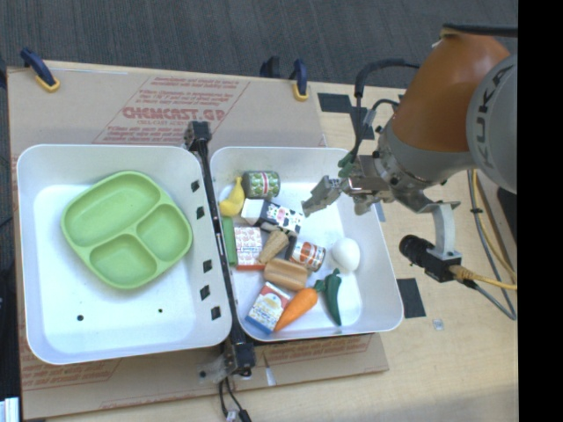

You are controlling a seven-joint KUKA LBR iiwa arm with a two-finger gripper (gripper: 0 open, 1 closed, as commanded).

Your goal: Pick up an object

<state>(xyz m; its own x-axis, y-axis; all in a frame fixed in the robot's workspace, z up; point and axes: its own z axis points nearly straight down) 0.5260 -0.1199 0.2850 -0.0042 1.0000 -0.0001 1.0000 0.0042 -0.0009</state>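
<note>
The right bin holds a heap of toy food. In it are a green can, a yellow banana, a black-and-white carton, a red-labelled can, a white egg, a sausage, a carrot and a dark green pepper. My gripper hangs over the bin's upper right part, angled down to the left. It sits just right of the carton and above the egg, and nothing shows in it.
The left bin holds a green divided plate. A black divider with clips runs between the bins. A blue-and-orange carton and a red-and-white box lie on the right bin's left side. Cables trail at the right.
</note>
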